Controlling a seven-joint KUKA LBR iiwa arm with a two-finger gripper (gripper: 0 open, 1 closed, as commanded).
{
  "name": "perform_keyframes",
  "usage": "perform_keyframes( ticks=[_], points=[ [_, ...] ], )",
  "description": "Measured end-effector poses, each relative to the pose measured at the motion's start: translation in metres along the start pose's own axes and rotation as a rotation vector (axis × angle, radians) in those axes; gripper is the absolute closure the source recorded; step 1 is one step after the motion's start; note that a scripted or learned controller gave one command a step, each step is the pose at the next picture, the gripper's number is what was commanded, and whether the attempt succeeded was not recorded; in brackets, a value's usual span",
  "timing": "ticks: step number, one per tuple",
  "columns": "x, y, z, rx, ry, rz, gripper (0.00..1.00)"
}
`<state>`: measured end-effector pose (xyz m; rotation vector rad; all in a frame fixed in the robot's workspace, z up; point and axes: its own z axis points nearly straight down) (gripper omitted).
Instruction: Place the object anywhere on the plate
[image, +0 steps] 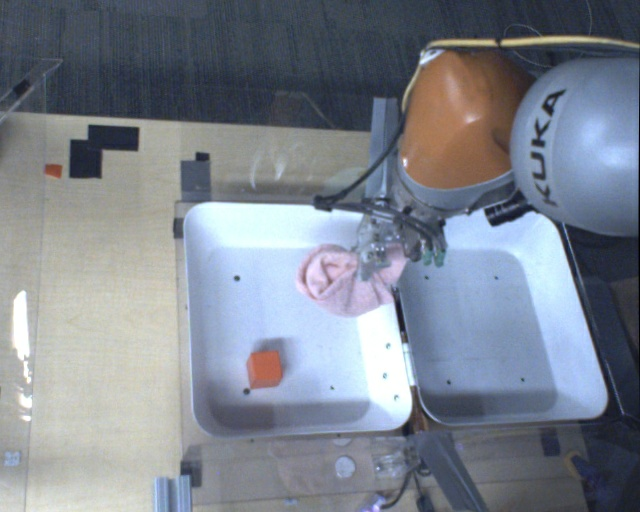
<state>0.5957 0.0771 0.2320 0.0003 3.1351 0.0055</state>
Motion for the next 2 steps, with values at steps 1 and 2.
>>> perform_keyframes(
  ticks=[1,2],
  points=[
    [0.03,0.0395,0.0056,0.0,0.001,-0.002,1.0],
    [0.0299,0.0393,0.0053,0.0,0.001,-0.002,0.0]
  ],
)
